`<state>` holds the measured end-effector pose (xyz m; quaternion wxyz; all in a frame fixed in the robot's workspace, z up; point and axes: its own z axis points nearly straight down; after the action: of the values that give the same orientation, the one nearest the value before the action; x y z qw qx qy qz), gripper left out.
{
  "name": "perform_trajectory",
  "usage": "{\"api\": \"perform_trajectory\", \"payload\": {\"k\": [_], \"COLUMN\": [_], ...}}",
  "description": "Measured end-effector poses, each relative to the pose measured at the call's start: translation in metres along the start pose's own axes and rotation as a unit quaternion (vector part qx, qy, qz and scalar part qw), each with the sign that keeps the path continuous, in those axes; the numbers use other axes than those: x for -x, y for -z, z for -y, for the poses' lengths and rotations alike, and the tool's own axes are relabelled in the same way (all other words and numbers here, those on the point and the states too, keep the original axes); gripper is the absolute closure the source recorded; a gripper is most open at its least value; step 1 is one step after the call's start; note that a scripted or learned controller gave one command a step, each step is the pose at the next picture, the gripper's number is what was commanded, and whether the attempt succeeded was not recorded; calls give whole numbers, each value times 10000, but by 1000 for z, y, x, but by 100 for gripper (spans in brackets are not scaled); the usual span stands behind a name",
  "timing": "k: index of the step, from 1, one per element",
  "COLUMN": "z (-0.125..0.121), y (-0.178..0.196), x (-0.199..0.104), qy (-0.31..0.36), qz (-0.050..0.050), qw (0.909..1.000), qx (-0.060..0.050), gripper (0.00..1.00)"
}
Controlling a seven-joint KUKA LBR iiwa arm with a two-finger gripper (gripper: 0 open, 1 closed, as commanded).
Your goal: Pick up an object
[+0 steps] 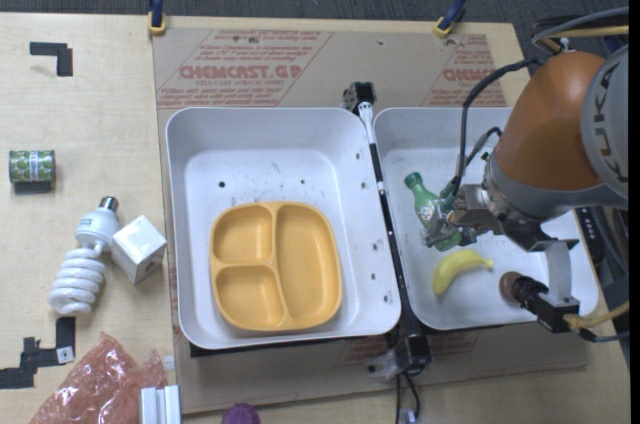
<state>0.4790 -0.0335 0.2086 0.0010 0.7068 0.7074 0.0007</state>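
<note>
A small green bottle (422, 195) lies tilted in the right bin (400, 147), its neck pointing up-left. My gripper (446, 230) is low in that bin, right at the bottle's lower end, and its metal parts cover that end. A yellow banana (458, 269) lies just below the gripper, near the bin's front wall. The grey arm with its orange band (550, 127) hangs over the right half of the bin and hides that part of the floor.
The left bin (190, 152) holds a yellow divided plate (275, 264). On the bench to the left lie a spiral light bulb (82, 262), a white cube (138, 247), a green can (32, 167) and a pink mesh bag (100, 382).
</note>
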Motion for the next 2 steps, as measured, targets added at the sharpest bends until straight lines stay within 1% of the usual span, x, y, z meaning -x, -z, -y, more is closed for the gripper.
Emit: {"api": "perform_trajectory", "payload": {"k": [1, 2], "z": [0, 1], "y": [2, 0], "x": [-5, 8], "qy": [3, -11], "qz": [1, 0], "qw": [10000, 10000], "qx": [3, -11], "gripper": [100, 100]}}
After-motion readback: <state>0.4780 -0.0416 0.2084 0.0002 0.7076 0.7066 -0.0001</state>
